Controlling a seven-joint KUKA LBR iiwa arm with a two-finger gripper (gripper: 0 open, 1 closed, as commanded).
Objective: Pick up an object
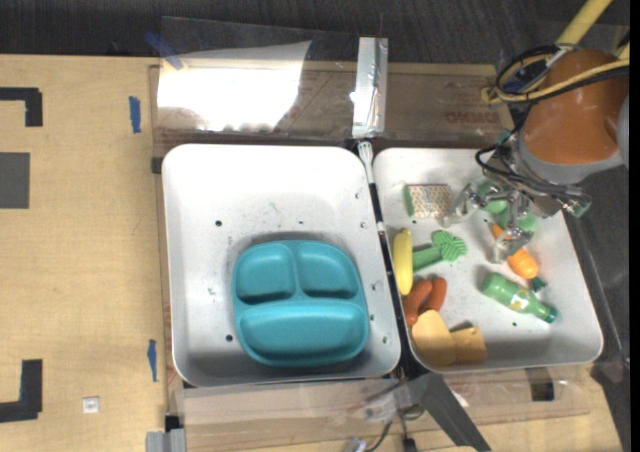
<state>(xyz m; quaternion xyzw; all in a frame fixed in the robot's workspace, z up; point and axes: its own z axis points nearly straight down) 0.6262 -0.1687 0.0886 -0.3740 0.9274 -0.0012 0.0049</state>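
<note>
I see nothing lifted yet: every toy in the right bin lies on the bin floor, so the pick is still to be made. Nearest the gripper is an orange carrot-like piece, just on its near side, and next to that lies a green bottle on its side. Farther left I make out a green leafy toy, a yellow banana against the bin's left wall, a red-orange sausage pair, a tan block near the front wall, and a speckled card toward the far side.

The gripper sits low over the middle-right of this bin, a tangle of metal parts from my vantage, and I cannot tell whether it is spread or closed, nor that anything is between its tips. The arm comes in from the right, its orange band above the bin's far right corner, wrist pointing down.

The left bin holds a teal divided tray, well apart from the gripper. Both bins rest on the wooden surface.
</note>
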